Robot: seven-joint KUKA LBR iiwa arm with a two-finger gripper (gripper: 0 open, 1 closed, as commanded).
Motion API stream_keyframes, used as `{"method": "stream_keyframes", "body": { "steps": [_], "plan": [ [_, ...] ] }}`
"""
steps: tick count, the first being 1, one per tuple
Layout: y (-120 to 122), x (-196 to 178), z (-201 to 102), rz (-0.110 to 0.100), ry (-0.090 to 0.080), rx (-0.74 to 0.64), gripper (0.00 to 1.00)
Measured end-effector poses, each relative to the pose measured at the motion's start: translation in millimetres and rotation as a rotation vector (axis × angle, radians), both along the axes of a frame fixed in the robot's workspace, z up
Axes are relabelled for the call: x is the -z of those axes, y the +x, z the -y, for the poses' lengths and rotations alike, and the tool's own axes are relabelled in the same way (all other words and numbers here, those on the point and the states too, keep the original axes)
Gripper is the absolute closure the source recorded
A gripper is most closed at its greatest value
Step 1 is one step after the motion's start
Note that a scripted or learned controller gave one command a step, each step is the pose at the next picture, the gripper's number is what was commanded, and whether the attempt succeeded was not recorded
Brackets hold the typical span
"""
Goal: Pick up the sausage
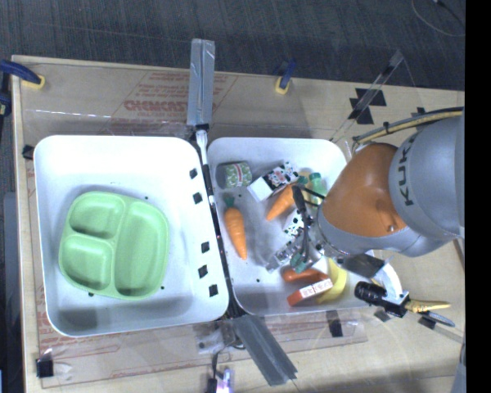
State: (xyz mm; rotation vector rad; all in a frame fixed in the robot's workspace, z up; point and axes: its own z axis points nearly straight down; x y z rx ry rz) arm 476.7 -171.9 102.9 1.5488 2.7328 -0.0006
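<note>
My arm: it reaches in from the right, the orange band (362, 193) and grey housing covering the right side of the right bin (244, 301).
My gripper (297, 250): low inside the right bin, in its lower middle, among the clutter there. It is too small and tangled with other things for me to tell its state, or whether I have anything.
Sausage (308, 294): a reddish-brown piece lying flat near the front wall of the right bin, just below my gripper. A second reddish piece (299, 274) lies right above it, touching or nearly so; I cannot tell if they are one item.
Banana (337, 282): yellow, just beside the sausage on its right, partly under my wrist.
Carrots: one (236, 230) lies lengthwise near the bin's left wall; another (279, 204) is tilted in the upper middle.
Other contents: a small greenish can (235, 174) at the upper left corner, and a black-and-white box (268, 182) beside it.
Left bin (106, 155): it holds a green divided plate (114, 242) with three compartments, set left of centre.
Bench (106, 97): blue clamps (20, 74) at its far-left corner.
</note>
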Motion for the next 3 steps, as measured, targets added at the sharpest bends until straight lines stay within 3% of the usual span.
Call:
{"method": "stream_keyframes", "body": {
  "steps": [1,2,3],
  "plan": [
    [1,10,30,0.003,-0.002,-0.261,1.0],
    [2,-70,-35,0.003,-0.001,-0.449,1.0],
    [35,-89,-95,0.003,-0.001,-0.757,1.0]
  ]
}}
